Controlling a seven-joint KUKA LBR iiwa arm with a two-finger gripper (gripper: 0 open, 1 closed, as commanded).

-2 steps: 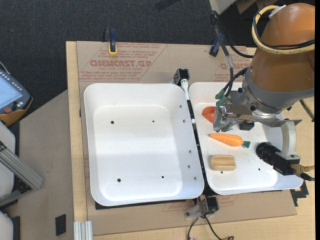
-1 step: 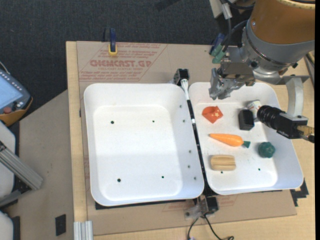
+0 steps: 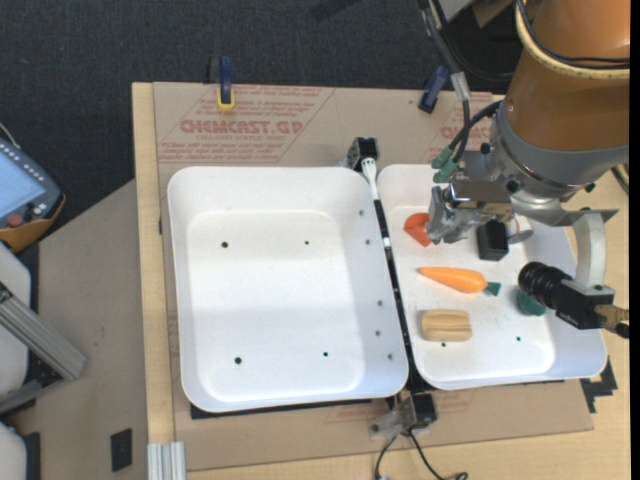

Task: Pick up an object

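- The grey metal gripper (image 3: 445, 224), angular and hard-edged, hangs low over the far part of the right shallow white plastic bin (image 3: 520, 353), under the arm's glossy orange band (image 3: 575, 28).
- From this slant I cannot tell whether the gripper is apart or together.
- A smooth red-orange rounded piece (image 3: 416, 229) lies in that bin, right against the gripper's side and partly hidden by it.
- A tapered orange carrot (image 3: 455, 279) with a green stub end lies on its side mid-bin, its point toward the other bin.
- A matte tan block (image 3: 444, 325) with rounded corners sits near the carrot, apart from it.
- A small teal piece (image 3: 528, 304) lies just beyond the carrot's green end, its shape unclear.
- The left shallow white plastic bin (image 3: 200, 198) is smooth and round-cornered, with small dark holes in its floor.
- Both bins rest on a brown board (image 3: 250, 118) with red lettering.
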